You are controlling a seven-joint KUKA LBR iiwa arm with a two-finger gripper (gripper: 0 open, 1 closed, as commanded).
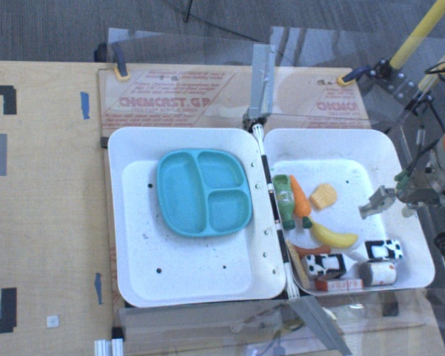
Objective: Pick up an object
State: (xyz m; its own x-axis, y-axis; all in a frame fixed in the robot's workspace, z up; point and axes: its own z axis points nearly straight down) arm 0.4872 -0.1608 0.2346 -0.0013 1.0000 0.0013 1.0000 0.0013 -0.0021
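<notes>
Gripper (376, 202) is seen low over the right bin (371, 143), near its right side; whether its fingers are apart or together cannot be told, and nothing is seen held. Pickable toys are clustered along the bin's left and front: green bottle (284, 200), carrot (300, 196), banana (333, 235), yellow block (323, 196). A teal divided plate (205, 193) sits in the left bin (133, 221), likely as a drop target.

Two bins are set side by side on the table (44, 199). A divided plate (205, 192) lies in the left bin (133, 273). To the plate's right, the right bin (386, 154) holds a banana (332, 235), a carrot (301, 196) and a bottle (284, 201) lying nearest the plate.
</notes>
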